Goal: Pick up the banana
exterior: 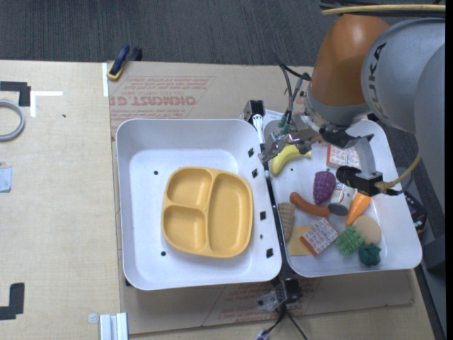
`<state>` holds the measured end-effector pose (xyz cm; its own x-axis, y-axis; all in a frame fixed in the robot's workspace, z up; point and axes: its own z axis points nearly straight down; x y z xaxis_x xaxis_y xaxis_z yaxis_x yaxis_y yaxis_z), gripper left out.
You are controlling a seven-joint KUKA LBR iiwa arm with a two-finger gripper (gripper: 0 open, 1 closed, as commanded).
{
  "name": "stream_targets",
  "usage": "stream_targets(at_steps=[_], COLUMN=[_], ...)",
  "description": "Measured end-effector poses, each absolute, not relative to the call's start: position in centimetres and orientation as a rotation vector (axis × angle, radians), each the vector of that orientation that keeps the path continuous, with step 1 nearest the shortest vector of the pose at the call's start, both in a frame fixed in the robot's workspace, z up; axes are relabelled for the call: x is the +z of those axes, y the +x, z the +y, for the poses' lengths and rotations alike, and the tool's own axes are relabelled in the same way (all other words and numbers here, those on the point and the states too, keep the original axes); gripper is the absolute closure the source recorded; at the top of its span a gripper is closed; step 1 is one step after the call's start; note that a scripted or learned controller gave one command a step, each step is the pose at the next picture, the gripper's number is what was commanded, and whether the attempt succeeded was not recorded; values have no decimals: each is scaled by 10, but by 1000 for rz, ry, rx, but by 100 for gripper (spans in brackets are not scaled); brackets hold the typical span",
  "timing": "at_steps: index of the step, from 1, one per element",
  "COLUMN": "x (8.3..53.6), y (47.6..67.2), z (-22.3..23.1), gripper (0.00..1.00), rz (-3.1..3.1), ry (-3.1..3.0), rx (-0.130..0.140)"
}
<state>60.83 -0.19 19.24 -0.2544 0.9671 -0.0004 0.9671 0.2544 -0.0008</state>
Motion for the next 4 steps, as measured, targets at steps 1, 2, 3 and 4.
stream_targets(at_steps=[1,2,3,4], x=[192,192,192,192], y=[608,608,608,608], z=[-2,-2,-2,-2], gripper=[0,0,0,0], rz=[-2488,-2488,-2488,-2488], ry=[-1918,-1918,-1918,-1918], rx=[1,1,1,1])
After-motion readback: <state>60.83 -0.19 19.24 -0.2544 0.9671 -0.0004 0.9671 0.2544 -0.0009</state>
